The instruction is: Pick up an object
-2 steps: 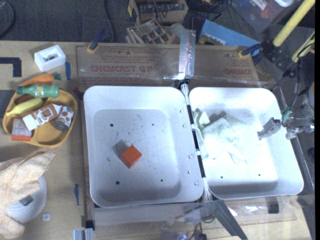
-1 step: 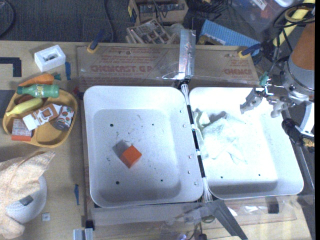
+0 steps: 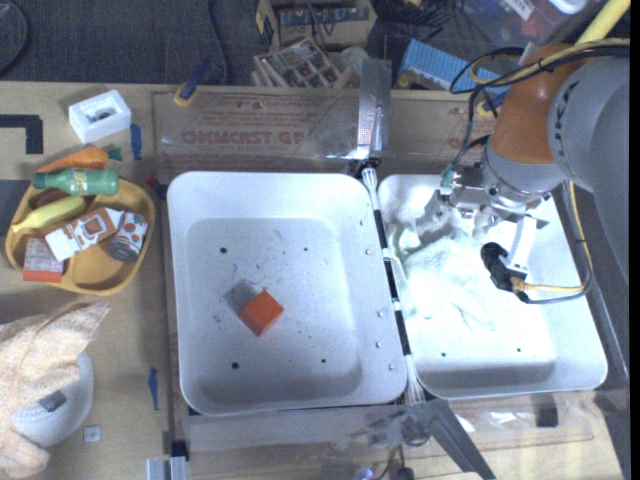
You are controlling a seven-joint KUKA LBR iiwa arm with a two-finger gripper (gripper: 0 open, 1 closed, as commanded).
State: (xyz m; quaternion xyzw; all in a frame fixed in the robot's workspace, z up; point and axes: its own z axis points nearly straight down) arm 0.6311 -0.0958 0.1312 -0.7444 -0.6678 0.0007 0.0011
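That small orange rigid-looking block in the left white bin looked light and easy to pinch across flat sides, though I couldn't tell the gripper's state.

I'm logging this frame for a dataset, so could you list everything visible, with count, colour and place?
Block: one, orange, in the left bin, left of its middle.
Bins: two, white, side by side on the bench; left bin, right bin.
Bowl: one, yellow, on the bench at the far left, holding small packets and toy food.
Bottle: one, green, lying across the bowl's top.
Small box: one, white, on the bench above the bowl.
Cloth: one, pale orange, at the lower left.
Arm: one, grey with an orange band, reaching in from the right over the right bin.
Gripper: one, low over the right bin's upper left part.
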